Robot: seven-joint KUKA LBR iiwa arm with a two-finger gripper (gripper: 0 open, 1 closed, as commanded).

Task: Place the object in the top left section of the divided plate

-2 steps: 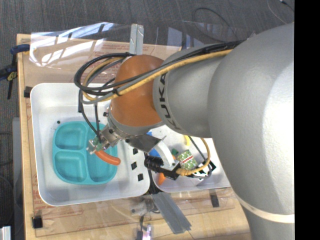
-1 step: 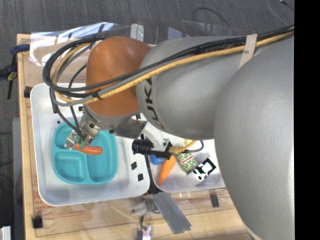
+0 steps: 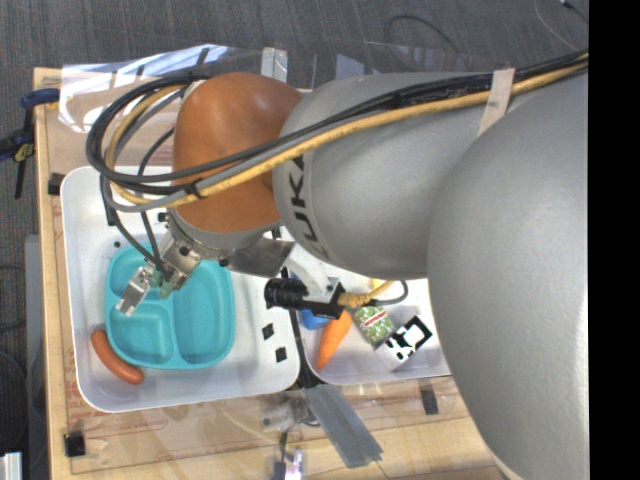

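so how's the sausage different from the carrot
The sausage is reddish brown and rounded at both ends; the carrot is bright orange and tapers to a point. The sausage lies in the left bin beside the blue divided plate; the carrot lies in the right bin, partly under the arm. Both are small, elongated toy foods resting loose.

grey arm (image 3: 420,168) with orange band (image 3: 235,148) reaching in from the right over the left white bin (image 3: 85,218), wrapped in black cables (image 3: 130,118). gripper (image 3: 140,290) low over the top left section of the turquoise divided plate (image 3: 190,328), a small green thing (image 3: 160,283) at its tip, too blurred to name. hot dog (image 3: 115,358) lying just beside the plate's lower left edge. in the right bin (image 3: 385,368): a carrot (image 3: 333,340), a blue piece (image 3: 315,319), a black-and-white patterned item (image 3: 408,336).
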